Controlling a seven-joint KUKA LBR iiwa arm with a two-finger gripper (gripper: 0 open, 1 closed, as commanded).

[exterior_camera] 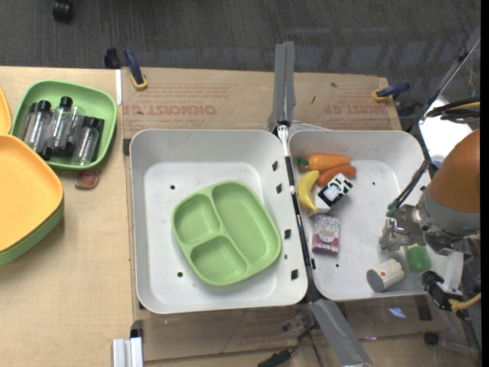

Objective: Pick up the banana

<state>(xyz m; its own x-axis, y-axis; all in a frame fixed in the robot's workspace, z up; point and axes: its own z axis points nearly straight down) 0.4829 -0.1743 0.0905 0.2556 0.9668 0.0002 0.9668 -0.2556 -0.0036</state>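
over by the right bin's (359, 145) left wall lies the banana (307, 190); well apart, the tool (397, 235) hovers, grip state hard to tell.

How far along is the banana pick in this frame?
Nothing looks done yet. The banana lies in the right bin against its left wall, beside the carrot and above the pink packet. The gripper is low over the same bin's right side, near a green object and a small white cylinder, well apart from the banana. Left: cross to the banana, grasp, lift.
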